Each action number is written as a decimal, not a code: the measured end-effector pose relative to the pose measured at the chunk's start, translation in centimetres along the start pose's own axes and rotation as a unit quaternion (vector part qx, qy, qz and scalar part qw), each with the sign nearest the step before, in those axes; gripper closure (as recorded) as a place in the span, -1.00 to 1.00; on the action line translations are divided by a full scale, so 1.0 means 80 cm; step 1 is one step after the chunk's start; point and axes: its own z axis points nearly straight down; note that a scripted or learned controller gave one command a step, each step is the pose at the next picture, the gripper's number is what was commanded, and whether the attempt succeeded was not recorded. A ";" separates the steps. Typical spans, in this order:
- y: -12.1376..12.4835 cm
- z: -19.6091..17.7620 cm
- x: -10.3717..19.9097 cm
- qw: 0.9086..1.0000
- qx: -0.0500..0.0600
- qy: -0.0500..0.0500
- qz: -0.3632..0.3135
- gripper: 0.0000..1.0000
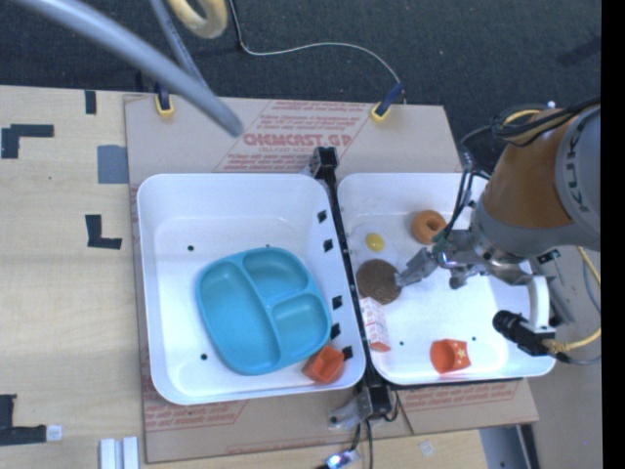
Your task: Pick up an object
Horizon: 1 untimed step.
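Two white bins sit side by side on a bench, seen from above. Along the near edge of the right bin lies a red block; a small packet rests by its near-left corner. In the left bin an orange piece sits at the near-right corner, beside a blue divided plate. Mid-bin on the right, the gripper hangs with fingers spread, pinching nothing. A brown disc lies just to its left, nearest of all and the likeliest pick. Farther back sit a yellow ball and a doughnut.
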 end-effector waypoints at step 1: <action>0.004 0.061 -0.009 1.000 -0.001 0.000 0.000 -1.00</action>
